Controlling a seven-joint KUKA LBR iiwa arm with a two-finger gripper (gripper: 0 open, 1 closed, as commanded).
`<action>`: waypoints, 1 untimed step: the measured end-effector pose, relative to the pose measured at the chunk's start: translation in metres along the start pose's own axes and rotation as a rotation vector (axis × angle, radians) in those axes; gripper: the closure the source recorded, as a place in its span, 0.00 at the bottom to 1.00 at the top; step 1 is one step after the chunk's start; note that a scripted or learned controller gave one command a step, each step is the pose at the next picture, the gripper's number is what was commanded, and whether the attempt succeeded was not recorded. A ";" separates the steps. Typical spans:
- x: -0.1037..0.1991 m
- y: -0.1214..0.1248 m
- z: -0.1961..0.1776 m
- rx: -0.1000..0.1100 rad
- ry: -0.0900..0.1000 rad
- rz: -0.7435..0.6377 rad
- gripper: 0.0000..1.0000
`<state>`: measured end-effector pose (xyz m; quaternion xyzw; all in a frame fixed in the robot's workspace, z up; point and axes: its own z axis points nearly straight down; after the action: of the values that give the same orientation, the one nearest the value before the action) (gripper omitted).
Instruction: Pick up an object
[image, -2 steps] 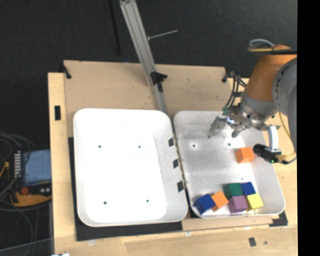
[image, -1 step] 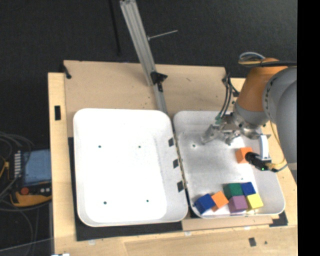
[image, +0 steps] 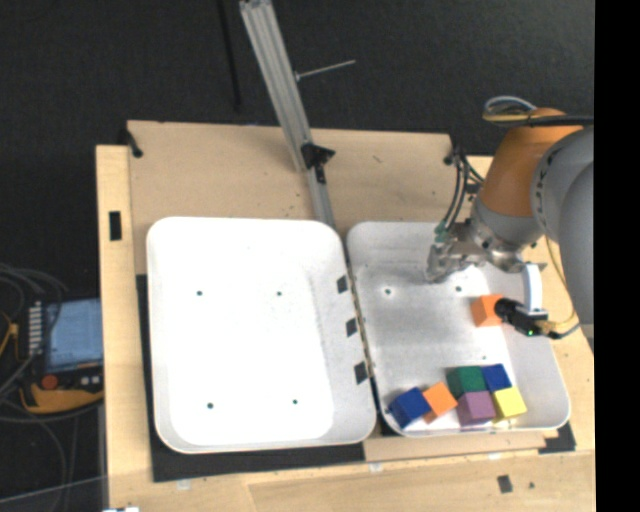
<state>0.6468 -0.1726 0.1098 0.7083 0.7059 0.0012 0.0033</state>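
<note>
Hovering over the right bin (image: 400, 330) far edge, gripper (image: 443, 262) state indeterminate; next move: descend onto orange block (image: 486, 311).

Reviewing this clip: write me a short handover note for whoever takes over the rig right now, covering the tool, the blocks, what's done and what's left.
Tool: over the back of the right bin, apart from every block, holding nothing that I can see.
Blocks: all in the right bin. An orange block lies alone near the right wall. The rest cluster along the front wall: blue block, second orange block, green block, another blue block, purple block, yellow block.
Left bin: no blocks in it.
Done: nothing picked up yet.
Left: choose a block, descend, close on it and lift. The lone orange one looks easiest, since nothing crowds it.
</note>
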 end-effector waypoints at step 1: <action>0.002 0.003 -0.045 0.000 0.002 -0.006 1.00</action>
<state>0.6494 -0.1701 0.1545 0.7063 0.7079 0.0019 0.0024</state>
